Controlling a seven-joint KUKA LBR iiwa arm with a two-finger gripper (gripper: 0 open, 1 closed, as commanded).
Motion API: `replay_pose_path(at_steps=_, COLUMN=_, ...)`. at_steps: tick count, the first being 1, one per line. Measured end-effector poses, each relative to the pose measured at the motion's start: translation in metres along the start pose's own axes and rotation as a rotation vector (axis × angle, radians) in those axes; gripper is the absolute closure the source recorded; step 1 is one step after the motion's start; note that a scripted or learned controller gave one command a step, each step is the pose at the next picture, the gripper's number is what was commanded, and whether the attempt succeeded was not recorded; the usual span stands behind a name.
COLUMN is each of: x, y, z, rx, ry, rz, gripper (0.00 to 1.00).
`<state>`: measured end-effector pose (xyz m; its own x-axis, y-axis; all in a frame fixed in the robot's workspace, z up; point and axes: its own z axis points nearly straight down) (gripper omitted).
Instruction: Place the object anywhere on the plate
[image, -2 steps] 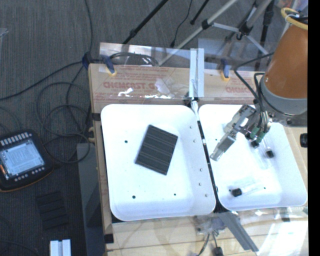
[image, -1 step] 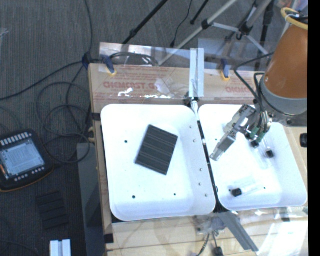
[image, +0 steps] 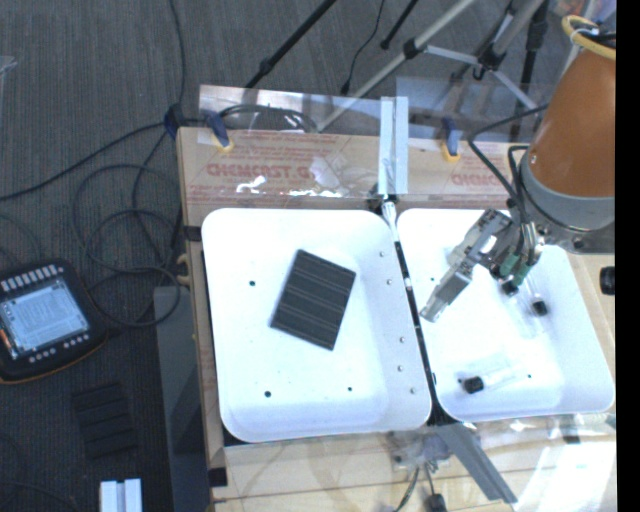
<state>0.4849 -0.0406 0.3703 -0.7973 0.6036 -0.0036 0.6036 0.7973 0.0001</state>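
One small object (image: 473, 382), black at one end with a clear part beside it, lies on the floor of the right bin (image: 585, 375). It is below the hand (image: 436, 303) in the picture, toward the bin's near edge, apart from the hand and not held. The hand hangs over the right bin's left half, tilted down-left with its tip near the bin wall. Cannot tell whether it is spread or pressed together; nothing is seen in it. Another small dark piece (image: 538, 307) sits to the right of the hand in the same bin. The plate (image: 314, 299), a dark ribbed rectangle, lies left of the hand in the left bin (image: 240, 380), across the wall, nothing on it. Grey arm with orange band (image: 585, 120) goes up-right from the hand. Both bins rest on the desk (image: 300, 172). A control pendant (image: 40, 320) lies far left on the floor.
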Motion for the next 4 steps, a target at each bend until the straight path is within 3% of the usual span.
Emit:
replay_pose_path(at_steps=1, x=0.011, y=0.014, z=0.083, rx=0.0, ry=0.003, rz=-0.169, gripper=0.0)
replay_pose_path(at_steps=2, x=0.022, y=0.071, z=0.13, rx=-0.003, ry=0.004, rz=-0.671, gripper=0.0)
replay_pose_path(at_steps=3, x=-0.01, y=0.066, z=0.046, rx=-0.005, ry=-0.001, rz=-1.143, gripper=0.0)
replay_pose_path(at_steps=4, x=-0.065, y=0.018, z=-0.044, rx=-0.005, ry=-0.003, rz=-1.575, gripper=0.0)
